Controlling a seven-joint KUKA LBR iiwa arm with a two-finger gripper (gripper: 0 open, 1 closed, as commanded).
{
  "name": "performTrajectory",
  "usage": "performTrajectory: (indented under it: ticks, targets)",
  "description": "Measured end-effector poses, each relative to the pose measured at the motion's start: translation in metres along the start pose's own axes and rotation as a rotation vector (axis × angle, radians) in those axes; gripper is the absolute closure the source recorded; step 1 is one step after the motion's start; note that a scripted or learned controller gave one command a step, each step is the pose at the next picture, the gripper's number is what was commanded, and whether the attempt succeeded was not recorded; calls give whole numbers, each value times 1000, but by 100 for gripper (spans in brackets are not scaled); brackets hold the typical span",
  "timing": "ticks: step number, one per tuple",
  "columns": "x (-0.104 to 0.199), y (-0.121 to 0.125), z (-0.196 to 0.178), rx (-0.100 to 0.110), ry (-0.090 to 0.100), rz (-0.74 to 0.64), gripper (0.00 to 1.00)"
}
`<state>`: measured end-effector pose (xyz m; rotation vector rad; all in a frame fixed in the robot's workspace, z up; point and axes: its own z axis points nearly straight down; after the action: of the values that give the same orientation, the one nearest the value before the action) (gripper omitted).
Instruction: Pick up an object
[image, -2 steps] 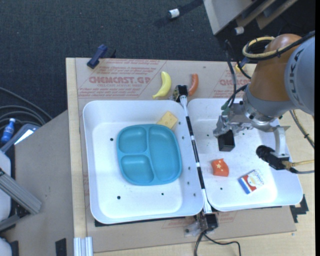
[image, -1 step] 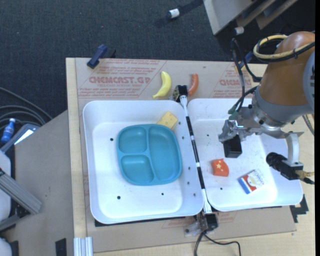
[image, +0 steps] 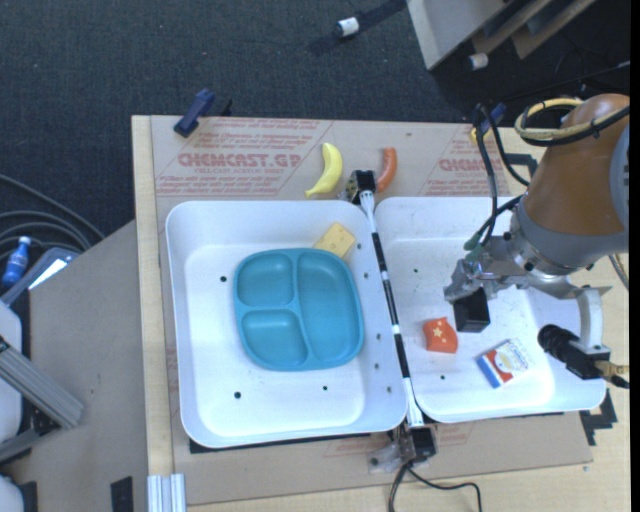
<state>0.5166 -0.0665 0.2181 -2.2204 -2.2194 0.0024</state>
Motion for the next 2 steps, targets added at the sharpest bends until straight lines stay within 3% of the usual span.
performTrajectory:
  ticks: [1, 2]
  targets:
    - [26, 44, -27, -3, 0, -2, 100]
    - [67, 31, -41, -1, 0, -2, 100]
